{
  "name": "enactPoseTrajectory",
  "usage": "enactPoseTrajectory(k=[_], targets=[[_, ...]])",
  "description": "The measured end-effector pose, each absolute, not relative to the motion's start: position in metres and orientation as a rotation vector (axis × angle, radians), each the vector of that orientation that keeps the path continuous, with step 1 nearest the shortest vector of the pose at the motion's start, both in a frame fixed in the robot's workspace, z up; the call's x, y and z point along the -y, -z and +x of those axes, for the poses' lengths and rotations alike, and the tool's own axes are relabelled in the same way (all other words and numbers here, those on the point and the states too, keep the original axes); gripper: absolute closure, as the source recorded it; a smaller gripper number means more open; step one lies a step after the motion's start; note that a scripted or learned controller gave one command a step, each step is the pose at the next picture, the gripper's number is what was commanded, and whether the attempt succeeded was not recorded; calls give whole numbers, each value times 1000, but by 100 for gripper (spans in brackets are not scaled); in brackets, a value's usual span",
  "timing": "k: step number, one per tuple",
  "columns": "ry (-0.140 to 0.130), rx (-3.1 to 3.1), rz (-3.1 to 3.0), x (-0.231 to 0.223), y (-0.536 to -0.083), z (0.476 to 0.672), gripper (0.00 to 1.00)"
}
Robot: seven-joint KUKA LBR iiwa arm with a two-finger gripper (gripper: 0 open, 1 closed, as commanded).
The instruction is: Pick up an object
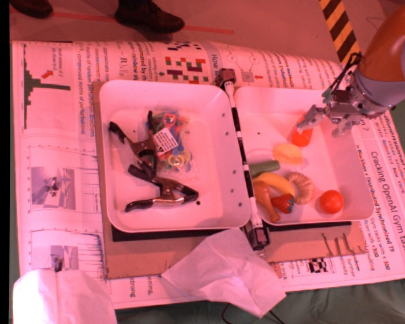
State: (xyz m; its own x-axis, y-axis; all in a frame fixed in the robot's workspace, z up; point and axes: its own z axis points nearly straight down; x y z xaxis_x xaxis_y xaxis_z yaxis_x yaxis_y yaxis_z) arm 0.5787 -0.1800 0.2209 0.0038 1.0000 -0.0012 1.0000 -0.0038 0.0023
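Observation:
My gripper [326, 121] hangs over the upper part of the right bin [347, 171], its two fingers spread apart and open, with nothing between them. Just below its left finger [310, 118] lies a small orange piece [300, 136], beside the finger rather than inside the jaws. Further down the bin sit a pale yellow piece [288, 153], a green item [264, 167], a yellow banana [268, 186], a small red fruit [282, 202], a tan ring [301, 186] and a red ball [331, 201].
The left bin [121, 100] holds black pliers-like tools [155, 181] and a bag of coloured rings [172, 140]. A black-and-white bar [239, 147] runs between the bins. Crumpled white tissue [223, 272] lies at the front. A person's shoes [148, 15] stand behind the bench.

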Motion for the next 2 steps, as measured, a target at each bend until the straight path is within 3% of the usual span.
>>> enactPoseTrajectory(k=[1, 2], targets=[[-1, -2216, 2224, 180, -221, 579, 0], [5, -2217, 2228, 184, -176, 570, 0]])
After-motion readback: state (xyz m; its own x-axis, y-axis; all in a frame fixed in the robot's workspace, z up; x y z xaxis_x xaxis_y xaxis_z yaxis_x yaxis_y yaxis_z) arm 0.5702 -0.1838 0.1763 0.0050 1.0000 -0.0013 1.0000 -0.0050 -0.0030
